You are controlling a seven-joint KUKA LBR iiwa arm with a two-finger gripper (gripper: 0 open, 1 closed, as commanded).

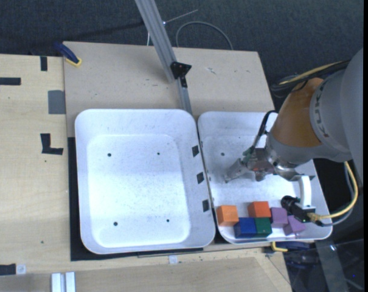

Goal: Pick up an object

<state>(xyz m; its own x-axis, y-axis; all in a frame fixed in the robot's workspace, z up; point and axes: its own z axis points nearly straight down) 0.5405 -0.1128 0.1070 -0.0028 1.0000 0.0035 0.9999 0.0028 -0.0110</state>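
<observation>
Several small blocks lie along the front edge of the right bin (232, 129): an orange block (227, 214), a second orange block (260, 209), a blue block (246, 227), a green block (264, 226) and purple blocks (283, 218). My gripper (238, 170) hangs over the middle of the right bin, behind the blocks and apart from them, pointing left. Nothing shows between its fingers.
The left bin (83, 126) sits beside the right one, sharing a raised middle rim. A slanted metal pole (162, 38) with a black clamp crosses the bench behind the bins. Cables (339, 208) loop at the right bin's right edge.
</observation>
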